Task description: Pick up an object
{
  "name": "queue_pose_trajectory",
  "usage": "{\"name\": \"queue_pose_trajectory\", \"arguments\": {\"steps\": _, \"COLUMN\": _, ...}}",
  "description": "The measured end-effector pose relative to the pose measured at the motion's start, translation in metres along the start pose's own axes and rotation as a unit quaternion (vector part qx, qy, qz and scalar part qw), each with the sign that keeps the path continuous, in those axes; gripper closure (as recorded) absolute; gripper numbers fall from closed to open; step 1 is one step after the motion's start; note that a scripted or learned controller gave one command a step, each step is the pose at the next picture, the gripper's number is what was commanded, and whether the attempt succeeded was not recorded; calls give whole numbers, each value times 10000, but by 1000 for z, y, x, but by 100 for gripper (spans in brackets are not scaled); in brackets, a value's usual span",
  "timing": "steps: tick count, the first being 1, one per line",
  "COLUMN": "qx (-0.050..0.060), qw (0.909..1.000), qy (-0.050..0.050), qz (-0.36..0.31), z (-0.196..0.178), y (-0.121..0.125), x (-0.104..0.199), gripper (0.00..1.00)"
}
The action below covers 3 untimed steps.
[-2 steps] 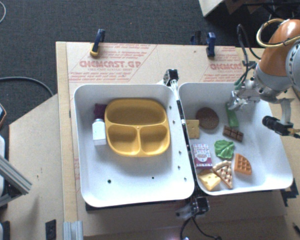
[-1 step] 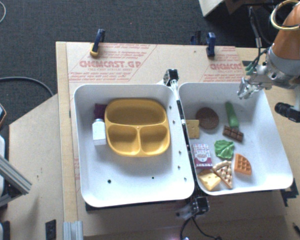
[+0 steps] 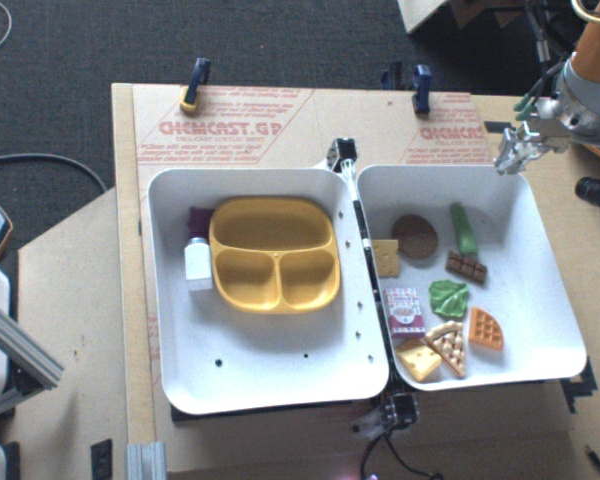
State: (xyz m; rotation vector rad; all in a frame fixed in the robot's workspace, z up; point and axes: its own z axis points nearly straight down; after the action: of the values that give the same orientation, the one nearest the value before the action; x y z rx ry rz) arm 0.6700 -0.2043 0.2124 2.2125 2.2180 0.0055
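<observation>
The little toy-food pieces in the right white bin [image 3: 555,298], like the green plastic cucumber stick [image 3: 464,230], look light, stiff and a bit slick, so I'd pinch it across its narrow middle, though the gripper [image 3: 513,155] hovers spread and empty over the bin's far corner.

Toy foods lie flat in the right bin [image 3: 540,230]: a brown cookie [image 3: 415,237], green pickle [image 3: 464,229], waffle [image 3: 485,329] and cheese wedge [image 3: 418,360].

A wooden bench [image 3: 270,128] bears two white bins: the left bin [image 3: 175,348] and, touching its right side, the right bin [image 3: 550,298].
</observation>
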Motion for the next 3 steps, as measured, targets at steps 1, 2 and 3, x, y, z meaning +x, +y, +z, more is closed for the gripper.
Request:
{"name": "queue_pose_trajectory", "arguments": {"steps": 1, "qx": 15, "qw": 10000, "qy": 8, "qz": 6, "z": -14, "y": 1, "x": 0, "gripper": 100}}
{"name": "queue_pose_trajectory", "arguments": {"steps": 2, "qx": 45, "qw": 10000, "qy": 23, "qz": -11, "z": -25, "y": -3, "x": 51, "gripper": 100}}
{"name": "queue_pose_trajectory", "arguments": {"steps": 3, "qx": 49, "qw": 10000, "qy": 25, "qz": -12, "z": -32, "y": -6, "x": 101, "gripper": 100}}
